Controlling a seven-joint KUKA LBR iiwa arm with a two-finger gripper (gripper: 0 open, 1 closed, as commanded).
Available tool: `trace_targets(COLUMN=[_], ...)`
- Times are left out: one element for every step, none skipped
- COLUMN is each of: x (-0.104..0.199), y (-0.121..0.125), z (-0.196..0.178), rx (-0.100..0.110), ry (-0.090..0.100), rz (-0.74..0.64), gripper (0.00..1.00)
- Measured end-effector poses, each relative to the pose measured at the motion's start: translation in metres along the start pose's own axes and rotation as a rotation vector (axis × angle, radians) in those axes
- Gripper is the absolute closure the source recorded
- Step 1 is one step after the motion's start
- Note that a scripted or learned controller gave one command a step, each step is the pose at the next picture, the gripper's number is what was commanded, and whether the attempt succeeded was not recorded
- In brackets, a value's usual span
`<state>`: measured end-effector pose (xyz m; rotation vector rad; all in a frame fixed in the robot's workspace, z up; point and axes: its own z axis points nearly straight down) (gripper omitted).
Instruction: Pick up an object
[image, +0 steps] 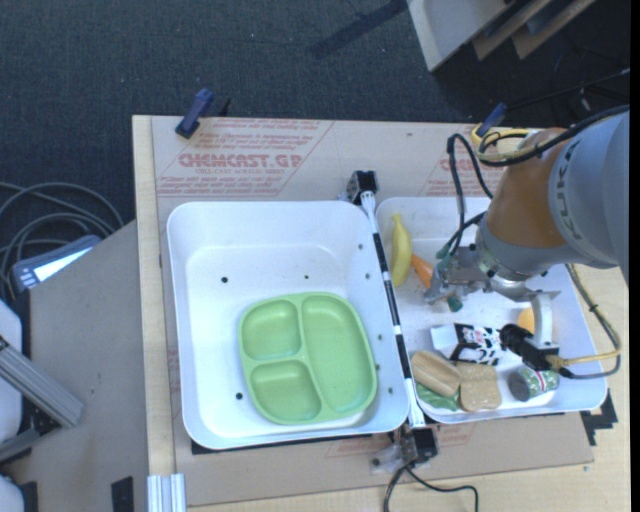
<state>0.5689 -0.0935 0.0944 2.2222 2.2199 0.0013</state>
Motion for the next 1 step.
trace_targets(x=[0.0404], y=[-0.064], z=[-0.0945], rx=[0.001], ry=[0.001], rz=[-0.002], gripper=[1.0])
